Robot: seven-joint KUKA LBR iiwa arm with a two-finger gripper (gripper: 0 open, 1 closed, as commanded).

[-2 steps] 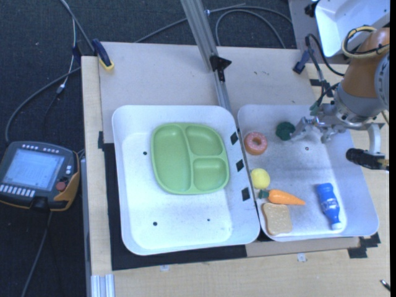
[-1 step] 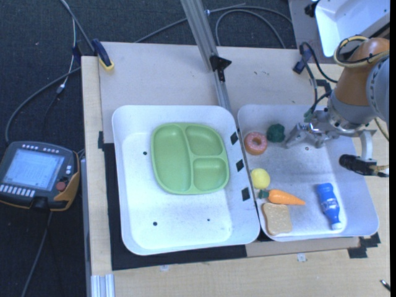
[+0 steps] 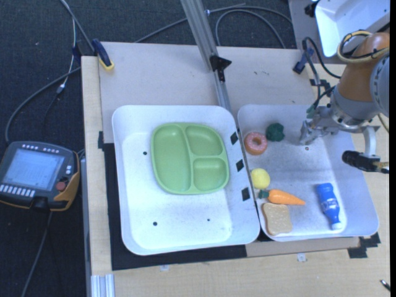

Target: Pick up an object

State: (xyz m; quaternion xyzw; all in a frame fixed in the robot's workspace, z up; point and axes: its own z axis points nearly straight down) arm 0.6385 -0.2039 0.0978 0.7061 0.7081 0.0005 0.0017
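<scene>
Your gripper (image 3: 307, 135) hovers over the right bin (image 3: 365, 224), nothing held; finger gap unclear. Round pink donut (image 3: 255, 143) at its 9 o'clock, knobbly broccoli (image 3: 275, 131) between.

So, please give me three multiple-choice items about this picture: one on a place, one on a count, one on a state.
1. Where does the green divided plate lie?
A. left bin
B. right bin
C. bare bench

2. How many things lie in the right bin?
A. three
B. six
C. nine

3. How does the blue bottle rest?
A. upright
B. lying on its side
C. held by the tool

Key: 1 A, it lies on the left bin floor. 2 B: donut, green piece, lemon, carrot, bread, bottle. 3 B, it lies flat, apart from the tool.
</scene>
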